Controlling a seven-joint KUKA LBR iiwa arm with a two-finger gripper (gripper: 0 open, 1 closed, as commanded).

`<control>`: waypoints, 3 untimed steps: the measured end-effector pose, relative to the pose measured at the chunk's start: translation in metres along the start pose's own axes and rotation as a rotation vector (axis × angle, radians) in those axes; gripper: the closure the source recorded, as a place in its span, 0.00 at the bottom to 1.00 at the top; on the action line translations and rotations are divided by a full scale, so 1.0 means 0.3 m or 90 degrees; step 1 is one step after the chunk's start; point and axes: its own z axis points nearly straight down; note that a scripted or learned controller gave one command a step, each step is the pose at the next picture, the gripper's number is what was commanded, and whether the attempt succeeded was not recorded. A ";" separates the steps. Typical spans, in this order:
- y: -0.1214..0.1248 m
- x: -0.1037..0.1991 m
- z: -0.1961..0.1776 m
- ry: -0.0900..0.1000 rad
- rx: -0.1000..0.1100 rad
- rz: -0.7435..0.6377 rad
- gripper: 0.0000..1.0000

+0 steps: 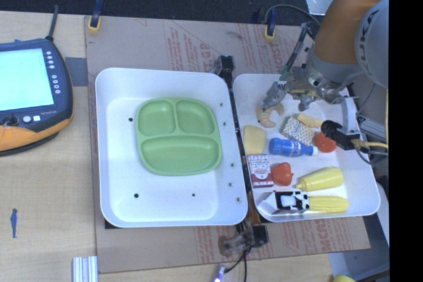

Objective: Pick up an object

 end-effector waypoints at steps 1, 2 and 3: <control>0.080 -0.009 0.195 0.000 0.000 -0.001 0.00; 0.110 0.000 0.240 0.000 -0.002 -0.001 0.00; 0.112 -0.005 0.199 -0.001 -0.002 -0.002 1.00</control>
